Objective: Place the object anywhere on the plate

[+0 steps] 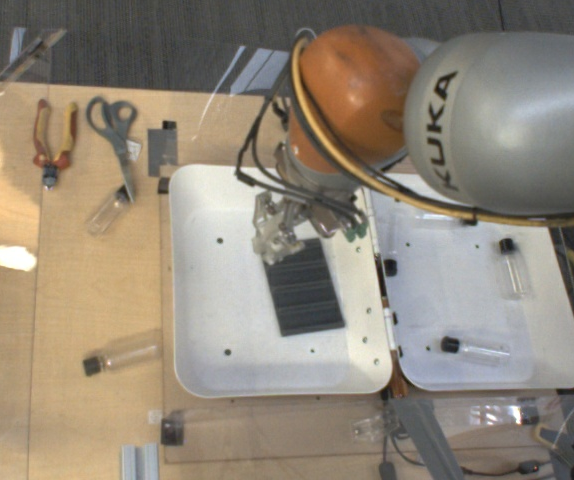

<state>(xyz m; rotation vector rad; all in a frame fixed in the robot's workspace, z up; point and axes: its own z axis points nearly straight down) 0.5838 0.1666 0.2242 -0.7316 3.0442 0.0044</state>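
Arm's grey bulk and orange band cover the upper right and the top of both bins. Pincer (279,230) hangs over the left bin (207,358), its metal fingers blurred against wiring; cannot tell how far they stand apart or whether they grip anything.

Dark ribbed plate (305,288), rectangular and slightly turned, lies flat in the left bin, its upper end just under the pincer.

Right bin (557,358) holds two clear vials with black caps: one (510,266) near the upper right, one (475,348) lying lower. Which is the task's object, unclear.

On the bench (67,298) left of the bins: pliers (53,143), scissors (117,138), another vial (120,355).
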